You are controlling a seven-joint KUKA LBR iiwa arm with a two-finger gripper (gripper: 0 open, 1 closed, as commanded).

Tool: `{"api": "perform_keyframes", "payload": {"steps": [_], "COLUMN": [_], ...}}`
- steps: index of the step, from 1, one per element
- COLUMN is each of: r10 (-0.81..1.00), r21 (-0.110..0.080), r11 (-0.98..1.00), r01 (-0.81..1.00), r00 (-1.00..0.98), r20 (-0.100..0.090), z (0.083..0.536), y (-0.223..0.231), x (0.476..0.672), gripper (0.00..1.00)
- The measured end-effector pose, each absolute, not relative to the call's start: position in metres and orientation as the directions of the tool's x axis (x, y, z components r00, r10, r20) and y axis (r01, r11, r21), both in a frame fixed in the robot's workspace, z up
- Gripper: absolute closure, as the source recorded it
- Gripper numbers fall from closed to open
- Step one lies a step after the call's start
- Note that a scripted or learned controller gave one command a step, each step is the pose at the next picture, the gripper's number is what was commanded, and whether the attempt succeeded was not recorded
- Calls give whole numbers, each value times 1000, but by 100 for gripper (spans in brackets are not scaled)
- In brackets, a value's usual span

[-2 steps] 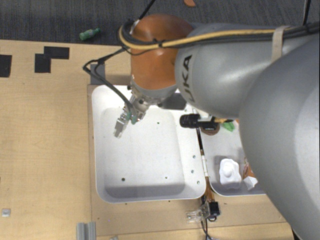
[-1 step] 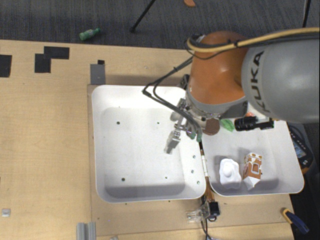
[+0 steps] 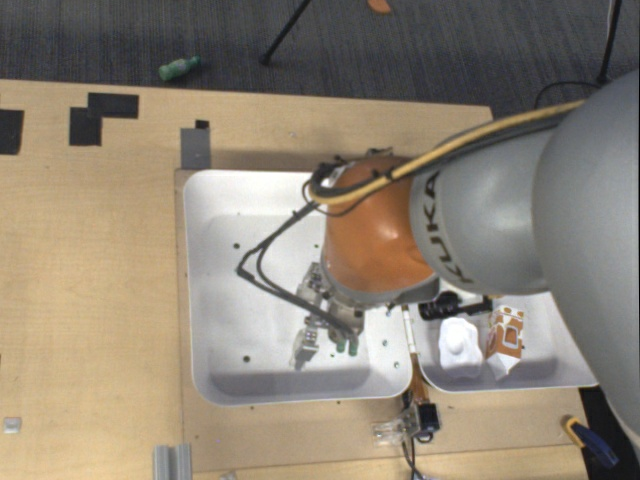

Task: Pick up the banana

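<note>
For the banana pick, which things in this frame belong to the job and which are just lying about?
Job:
- gripper, low inside the left bin

Lying about:
- white bottle and orange-and-white carton, both in the right bin
- green object on the carpet
- orange scrap on the carpet

The pale wooden bench (image 3: 90,268) carries two shallow white bins side by side. The left bin (image 3: 192,268) lies right under and around the gripper (image 3: 326,346); the right bin (image 3: 500,382) sits just to the gripper's right, the two rims touching. A grey bracket (image 3: 196,148) stands beyond the gripper, up-left. Black patches (image 3: 100,118) lie farther left. A clear plastic piece (image 3: 393,431) rests below-right of the gripper.
</note>
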State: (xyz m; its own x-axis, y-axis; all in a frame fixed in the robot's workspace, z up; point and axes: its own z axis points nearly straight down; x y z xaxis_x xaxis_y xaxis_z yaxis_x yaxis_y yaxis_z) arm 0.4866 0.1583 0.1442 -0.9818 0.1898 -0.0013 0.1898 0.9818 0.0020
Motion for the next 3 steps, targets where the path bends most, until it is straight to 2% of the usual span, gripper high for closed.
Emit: {"api": "perform_keyframes", "payload": {"steps": [1,2,3], "r10": [98,98,240], "r21": [7,12,4], "r11": [995,995,971], "r01": [98,98,240], "r00": [-995,-995,-971], "r20": [-8,-13,-4], "z": [88,100,179], "y": [237,238,235], "x": [491,493,491], "gripper": [0,100,100]}}
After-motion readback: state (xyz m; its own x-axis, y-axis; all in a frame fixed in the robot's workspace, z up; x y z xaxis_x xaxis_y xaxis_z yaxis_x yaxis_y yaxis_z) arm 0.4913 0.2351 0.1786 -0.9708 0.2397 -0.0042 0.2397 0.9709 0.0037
